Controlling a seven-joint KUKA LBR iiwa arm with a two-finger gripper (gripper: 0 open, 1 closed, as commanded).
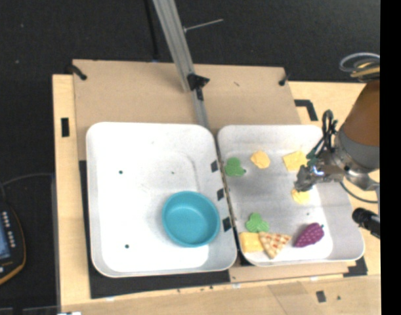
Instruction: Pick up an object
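Yellow piece [300,195] in the right bin [279,136] sits under my gripper [308,178]; whether it's clenched, I cannot tell; looks light, stiff plastic (slippery, I'd guess); grip its edges.

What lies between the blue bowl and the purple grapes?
In the camera view, between the blue bowl and purple grapes lie the bins' adjoining rims, a green piece, a yellow block and a pizza slice.

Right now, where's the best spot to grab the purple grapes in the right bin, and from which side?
Probably straight down from above, pinching the purple grapes across their narrow width near the middle. They lie flat and slanted in the right bin, so turn the pincer to close across that slant. The pizza slice sits close on their left, so keep clear of that side.
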